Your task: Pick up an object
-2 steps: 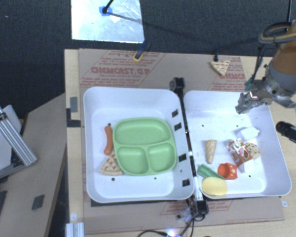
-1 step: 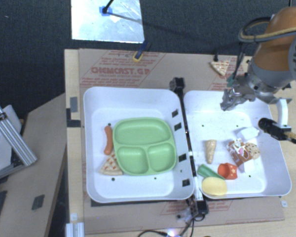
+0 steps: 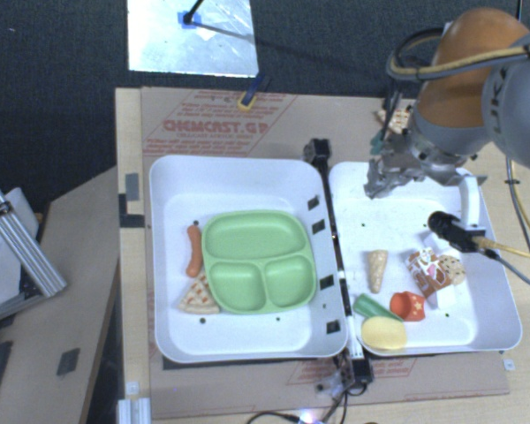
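My gripper (image 3: 382, 184) hangs over the far left part of the right bin (image 3: 495, 325), fingers pointing down, nothing visibly between them. In that bin lie a beige cone-shaped piece (image 3: 376, 269), a brown and white cake-like piece (image 3: 435, 270), a red tomato (image 3: 408, 306), a green pod (image 3: 371, 307) and a yellow lemon-like piece (image 3: 383, 333). All of these sit nearer the front than the gripper. The left bin (image 3: 172, 237) holds a green divided plate (image 3: 258, 261), an orange sausage (image 3: 194, 249) and a pizza slice (image 3: 198, 298).
A black divider with clips (image 3: 325, 228) runs between the two bins. A black cylindrical part (image 3: 449, 228) with a yellow cable juts over the right bin. A shiny sheet (image 3: 193, 25) lies beyond the bench. A metal frame (image 3: 18, 246) stands at left.
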